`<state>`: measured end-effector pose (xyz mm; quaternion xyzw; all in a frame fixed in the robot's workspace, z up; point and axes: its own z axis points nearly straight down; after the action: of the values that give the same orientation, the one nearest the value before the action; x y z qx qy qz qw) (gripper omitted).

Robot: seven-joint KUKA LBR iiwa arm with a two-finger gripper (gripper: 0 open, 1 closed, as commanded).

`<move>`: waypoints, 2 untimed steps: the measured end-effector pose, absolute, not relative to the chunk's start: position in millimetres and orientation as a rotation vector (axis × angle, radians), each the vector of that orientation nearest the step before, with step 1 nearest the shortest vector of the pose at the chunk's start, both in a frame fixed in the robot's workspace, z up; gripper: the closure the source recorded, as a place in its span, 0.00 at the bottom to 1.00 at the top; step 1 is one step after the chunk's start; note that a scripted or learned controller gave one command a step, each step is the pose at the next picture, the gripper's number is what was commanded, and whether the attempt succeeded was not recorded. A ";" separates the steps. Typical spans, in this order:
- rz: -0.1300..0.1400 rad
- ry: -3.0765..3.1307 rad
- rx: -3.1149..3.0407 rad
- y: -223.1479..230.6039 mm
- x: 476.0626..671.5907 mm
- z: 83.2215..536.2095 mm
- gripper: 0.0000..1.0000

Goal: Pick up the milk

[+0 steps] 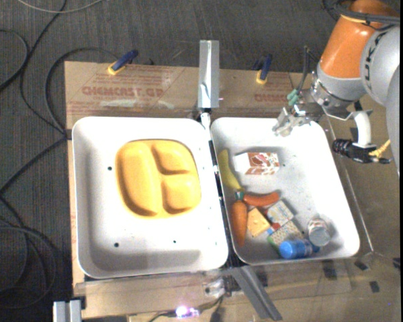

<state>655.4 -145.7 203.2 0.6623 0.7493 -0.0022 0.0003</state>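
— While the gripper (290,121) hovers at the right bin's (336,180) far rim, where's the milk carton (257,163)?
— Lying below-left of its fingers, apart. Fingers slightly parted, holding nothing. Approach step; next, descend over the carton.

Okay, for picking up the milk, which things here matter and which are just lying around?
Belongs to the job:
small white and brown milk carton, lying in the right white bin
two-finger gripper, above that bin's far edge

Just lying about:
yellow divided plastic tray in the left white bin
yellow banana
orange carrot
red sausage
blue bottle
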 end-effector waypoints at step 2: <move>-0.007 2.353 2.080 -145.6 655.5 203.3 0.00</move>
<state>655.5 -145.6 203.3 0.6622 0.7493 -0.0021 0.0004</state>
